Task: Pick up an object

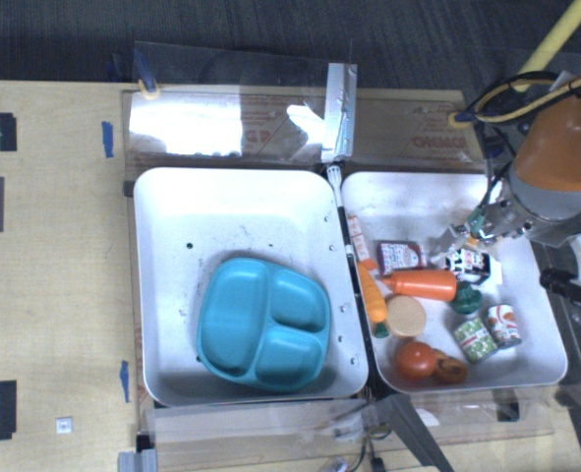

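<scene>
The right bin (408, 200) holds a heap of toy food. In it lie a thick orange carrot (423, 283), a thin orange stick (374, 298), a tan disc (406, 317), a red tomato (418, 359) and a dark packet (398, 256). There are also a black-and-white piece (467, 264), a green piece (465, 301), a green-and-white can (475, 339) and a red-and-white can (504, 324). My gripper (479, 226) hangs low over the bin's right side, just above the black-and-white piece. Nothing shows clearly in its grasp.
The left bin (231, 205) holds a teal divided plate (265, 327) in its lower middle. A clear plastic sheet (231, 116) lies behind the bins. The arm's orange band (555, 155) and yellow cables (506, 91) crowd the right edge.
</scene>
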{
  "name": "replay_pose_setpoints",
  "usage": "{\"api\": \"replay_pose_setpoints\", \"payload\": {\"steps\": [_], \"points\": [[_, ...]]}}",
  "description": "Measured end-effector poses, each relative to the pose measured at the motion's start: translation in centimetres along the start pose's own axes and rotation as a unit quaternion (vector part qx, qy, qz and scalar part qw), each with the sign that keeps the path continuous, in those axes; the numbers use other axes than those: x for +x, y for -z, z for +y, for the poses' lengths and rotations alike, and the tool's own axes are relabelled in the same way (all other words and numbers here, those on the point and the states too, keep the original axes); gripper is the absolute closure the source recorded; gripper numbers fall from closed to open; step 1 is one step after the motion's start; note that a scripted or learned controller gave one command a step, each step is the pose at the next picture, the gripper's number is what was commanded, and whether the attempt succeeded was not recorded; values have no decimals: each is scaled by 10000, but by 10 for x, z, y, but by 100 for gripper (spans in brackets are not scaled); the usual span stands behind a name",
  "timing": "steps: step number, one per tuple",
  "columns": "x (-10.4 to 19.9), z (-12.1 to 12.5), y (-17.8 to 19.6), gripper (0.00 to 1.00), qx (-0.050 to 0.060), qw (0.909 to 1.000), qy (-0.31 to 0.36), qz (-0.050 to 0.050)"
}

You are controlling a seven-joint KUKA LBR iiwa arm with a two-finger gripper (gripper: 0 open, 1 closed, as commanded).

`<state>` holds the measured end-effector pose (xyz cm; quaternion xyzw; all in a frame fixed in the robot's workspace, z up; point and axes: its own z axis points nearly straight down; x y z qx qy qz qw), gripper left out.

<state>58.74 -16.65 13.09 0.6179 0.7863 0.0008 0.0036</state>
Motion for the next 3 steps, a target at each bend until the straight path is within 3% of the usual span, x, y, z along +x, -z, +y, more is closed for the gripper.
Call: {"api": "replay_pose_setpoints", "payload": {"steps": [1, 2, 3], "points": [[-1, -21, -20, 0, -178, 9997, -162, -83], [2, -73, -22, 0, -265, 9992, -258, -139], [-47, -6, 1, 0, 9, 9947, -1028, 17]]}}
